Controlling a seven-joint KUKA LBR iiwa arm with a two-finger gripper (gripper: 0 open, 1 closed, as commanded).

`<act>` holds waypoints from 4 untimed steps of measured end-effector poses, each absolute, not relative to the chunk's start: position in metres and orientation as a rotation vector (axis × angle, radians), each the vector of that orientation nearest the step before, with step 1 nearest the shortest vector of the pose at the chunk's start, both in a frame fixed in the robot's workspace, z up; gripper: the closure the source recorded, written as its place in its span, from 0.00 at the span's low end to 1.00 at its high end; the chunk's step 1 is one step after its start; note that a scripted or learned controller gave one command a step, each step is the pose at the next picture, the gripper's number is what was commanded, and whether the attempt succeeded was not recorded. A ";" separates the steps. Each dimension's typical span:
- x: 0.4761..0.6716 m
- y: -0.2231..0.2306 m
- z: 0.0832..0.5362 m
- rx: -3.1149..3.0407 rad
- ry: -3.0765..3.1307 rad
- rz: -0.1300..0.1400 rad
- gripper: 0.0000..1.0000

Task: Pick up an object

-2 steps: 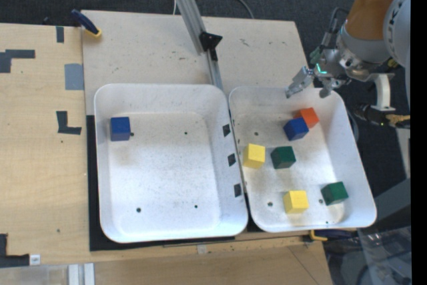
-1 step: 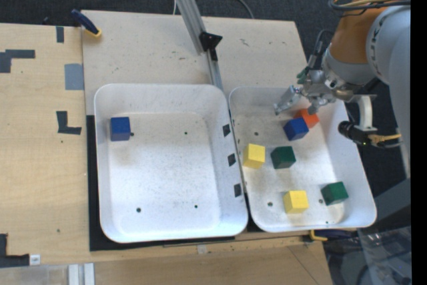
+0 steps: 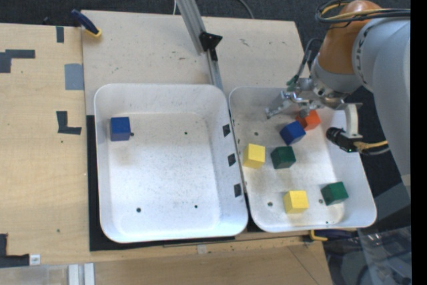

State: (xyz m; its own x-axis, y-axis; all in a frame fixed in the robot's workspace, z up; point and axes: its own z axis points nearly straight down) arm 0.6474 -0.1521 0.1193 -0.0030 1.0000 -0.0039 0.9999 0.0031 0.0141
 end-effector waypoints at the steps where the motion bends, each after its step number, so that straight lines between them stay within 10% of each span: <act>1: 0.647 -0.151 0.091 2.219 2.225 -0.004 0.00; 2: 0.648 -0.150 0.102 2.217 2.226 -0.004 1.00; 4: 0.656 -0.160 0.200 2.216 2.219 0.004 1.00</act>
State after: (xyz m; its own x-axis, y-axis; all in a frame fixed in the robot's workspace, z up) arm 0.6559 -0.1605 0.2005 -0.0015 1.0000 -0.0018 1.0000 0.0015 0.0055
